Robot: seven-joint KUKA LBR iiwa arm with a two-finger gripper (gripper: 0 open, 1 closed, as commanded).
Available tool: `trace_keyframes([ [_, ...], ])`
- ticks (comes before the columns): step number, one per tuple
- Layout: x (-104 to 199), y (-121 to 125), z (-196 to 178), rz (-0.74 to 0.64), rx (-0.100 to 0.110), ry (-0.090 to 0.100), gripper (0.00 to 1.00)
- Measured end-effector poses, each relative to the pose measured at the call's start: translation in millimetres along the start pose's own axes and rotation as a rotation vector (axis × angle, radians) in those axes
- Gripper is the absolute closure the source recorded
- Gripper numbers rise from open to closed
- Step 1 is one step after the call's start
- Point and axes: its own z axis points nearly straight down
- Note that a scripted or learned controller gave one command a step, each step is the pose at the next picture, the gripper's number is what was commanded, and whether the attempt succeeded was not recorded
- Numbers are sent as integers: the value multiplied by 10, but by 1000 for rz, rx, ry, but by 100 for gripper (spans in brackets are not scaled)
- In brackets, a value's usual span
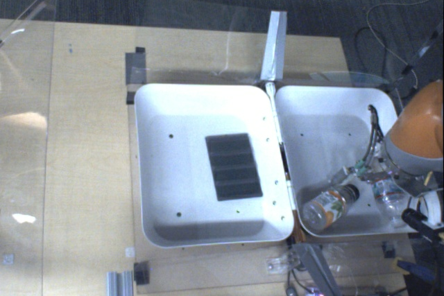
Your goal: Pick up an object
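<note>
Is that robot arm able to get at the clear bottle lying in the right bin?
Probably yes. The gripper hangs in the right bin, just beside the bottle, which lies on its side in the open with nothing on top of it.

Clear plastic bottle [330, 204] on its side in right bin [312, 118]

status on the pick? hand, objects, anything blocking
Hand low in right bin, over clear bottle; grip state unclear. Dark ridged block lies alone in left bin. Nothing seen blocking.
</note>
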Motion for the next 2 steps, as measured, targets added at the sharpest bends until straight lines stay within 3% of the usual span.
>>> trace_keyframes([
  [1, -83, 12, -10, 147, -7, 18, 0],
  [2, -136, 8, -220, 171, 14, 19, 0],
])
